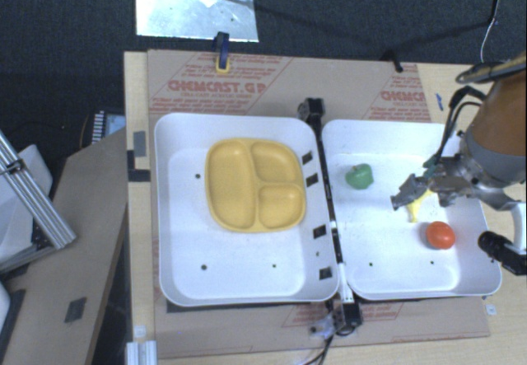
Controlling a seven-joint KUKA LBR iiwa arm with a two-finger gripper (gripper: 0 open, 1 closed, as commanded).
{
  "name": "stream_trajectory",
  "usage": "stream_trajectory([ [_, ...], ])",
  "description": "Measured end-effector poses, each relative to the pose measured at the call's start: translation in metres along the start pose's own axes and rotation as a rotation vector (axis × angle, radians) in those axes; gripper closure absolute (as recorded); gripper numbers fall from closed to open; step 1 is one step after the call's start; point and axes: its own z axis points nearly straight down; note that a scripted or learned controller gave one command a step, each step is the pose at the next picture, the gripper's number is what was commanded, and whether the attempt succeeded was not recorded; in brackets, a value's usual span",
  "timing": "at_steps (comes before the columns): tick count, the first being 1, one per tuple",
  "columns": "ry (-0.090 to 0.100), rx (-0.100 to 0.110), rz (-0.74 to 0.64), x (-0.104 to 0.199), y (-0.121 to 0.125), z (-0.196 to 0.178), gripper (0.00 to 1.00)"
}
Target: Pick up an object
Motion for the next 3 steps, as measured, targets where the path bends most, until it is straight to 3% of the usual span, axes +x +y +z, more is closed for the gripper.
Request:
stream_trajectory([
  [1,-0.002,-0.013,-0.003,0.000,0.002,-0.006,0.00],
  [3,-0.001,-0.008,0.000,-0.003,0.002,0.104,0.00],
])
